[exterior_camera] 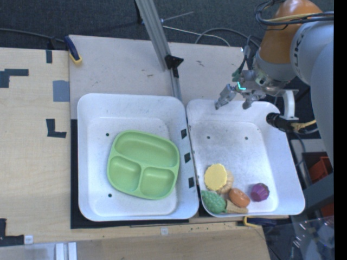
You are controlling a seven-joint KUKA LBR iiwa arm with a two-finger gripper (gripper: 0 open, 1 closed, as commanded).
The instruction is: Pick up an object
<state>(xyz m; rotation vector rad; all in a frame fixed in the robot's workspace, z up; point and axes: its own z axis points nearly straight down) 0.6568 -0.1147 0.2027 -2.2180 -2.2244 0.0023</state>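
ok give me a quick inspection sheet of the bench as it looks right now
surface: two shallow white bins side by side, left bin and right bin, on a pale bench top
job's things: yellow piece, green piece, orange piece and purple piece, grouped at the right bin's near edge
clutter: green divided plate in the left bin
grippers: gripper open, over the right bin's far edge, holding nothing
cables: dark cables on the floor beyond the bench; black cable loops at the arm
surroundings: slanted metal rail, blue and yellow clamp, grey tape marks
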